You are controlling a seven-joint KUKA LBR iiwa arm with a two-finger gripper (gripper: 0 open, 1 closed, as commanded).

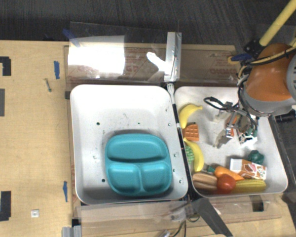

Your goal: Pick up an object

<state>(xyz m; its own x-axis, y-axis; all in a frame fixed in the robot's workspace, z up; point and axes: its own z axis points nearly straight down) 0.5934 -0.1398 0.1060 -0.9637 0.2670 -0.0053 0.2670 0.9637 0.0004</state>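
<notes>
toy food sits along the near wall of the right bin (278, 157): a hot dog (204, 180), a red tomato (226, 183), an orange carrot (228, 173) and a yellow corn cob (250, 184), all touching or packed close. just behind the corn lies a small box (248, 169) with red and white print, and a dark green lump (256, 157) sits by the box's far end. along the wall that the right bin shares with the left bin (84, 132) lie two yellow bananas, one near (198, 155) and one farther back (188, 113), with an orange waffle piece (191, 132) between them and something green (189, 152) beside the near banana. the left bin holds a teal tray (137, 163) with three hollows.

my pincer (230, 131) hangs over the middle of the right bin, above bare white floor between the waffle piece and the green lump, with wires around it. i cannot tell how it is set. my arm (274, 83), with its orange band, comes in over the right bin's far corner.
</notes>
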